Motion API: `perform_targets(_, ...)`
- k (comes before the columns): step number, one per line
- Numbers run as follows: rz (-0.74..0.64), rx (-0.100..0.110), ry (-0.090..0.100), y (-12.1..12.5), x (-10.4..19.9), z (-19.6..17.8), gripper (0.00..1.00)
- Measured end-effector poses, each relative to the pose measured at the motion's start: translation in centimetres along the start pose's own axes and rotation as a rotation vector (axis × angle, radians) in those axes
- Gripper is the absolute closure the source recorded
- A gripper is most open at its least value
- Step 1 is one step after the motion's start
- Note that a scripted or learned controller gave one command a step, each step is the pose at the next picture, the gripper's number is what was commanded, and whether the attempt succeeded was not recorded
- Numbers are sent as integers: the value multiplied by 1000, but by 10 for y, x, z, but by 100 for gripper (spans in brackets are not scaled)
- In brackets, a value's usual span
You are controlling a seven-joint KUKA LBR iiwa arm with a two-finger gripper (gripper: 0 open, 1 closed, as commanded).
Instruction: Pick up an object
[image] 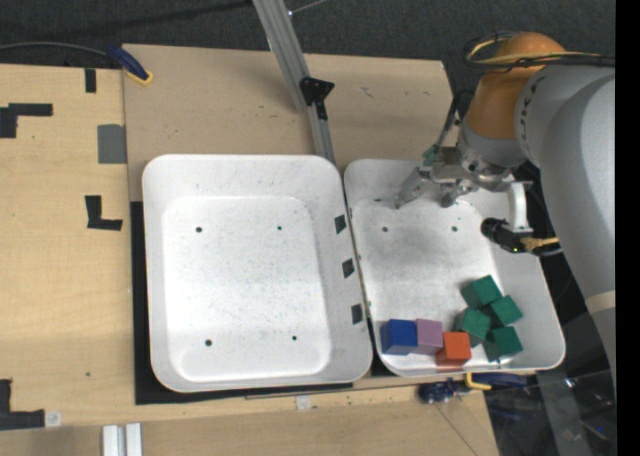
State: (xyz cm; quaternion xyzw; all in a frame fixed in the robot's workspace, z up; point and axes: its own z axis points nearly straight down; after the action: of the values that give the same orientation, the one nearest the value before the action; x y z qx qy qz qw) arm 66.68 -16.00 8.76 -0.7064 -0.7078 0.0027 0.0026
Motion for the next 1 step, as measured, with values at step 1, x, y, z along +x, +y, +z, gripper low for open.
perform_targets(1, -2, -6, -1, 2, 1, -14, 100)
